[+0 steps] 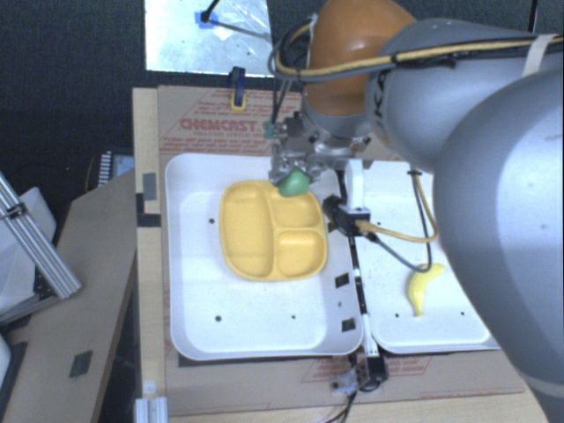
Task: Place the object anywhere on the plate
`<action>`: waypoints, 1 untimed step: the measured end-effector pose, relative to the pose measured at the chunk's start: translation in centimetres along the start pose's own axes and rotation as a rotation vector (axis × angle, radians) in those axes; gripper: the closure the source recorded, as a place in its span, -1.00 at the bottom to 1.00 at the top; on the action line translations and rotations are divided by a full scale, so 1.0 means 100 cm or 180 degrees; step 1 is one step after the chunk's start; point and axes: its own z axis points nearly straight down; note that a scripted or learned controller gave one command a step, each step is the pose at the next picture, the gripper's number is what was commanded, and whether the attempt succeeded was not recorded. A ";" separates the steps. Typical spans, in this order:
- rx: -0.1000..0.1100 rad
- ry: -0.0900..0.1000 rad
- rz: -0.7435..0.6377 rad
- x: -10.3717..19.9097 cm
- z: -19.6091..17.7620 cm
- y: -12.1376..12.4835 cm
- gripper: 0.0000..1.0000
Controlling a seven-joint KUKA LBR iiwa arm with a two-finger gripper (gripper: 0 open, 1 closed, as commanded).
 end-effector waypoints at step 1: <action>-0.0010 -0.0001 0.0006 0.024 -0.006 0.009 1.00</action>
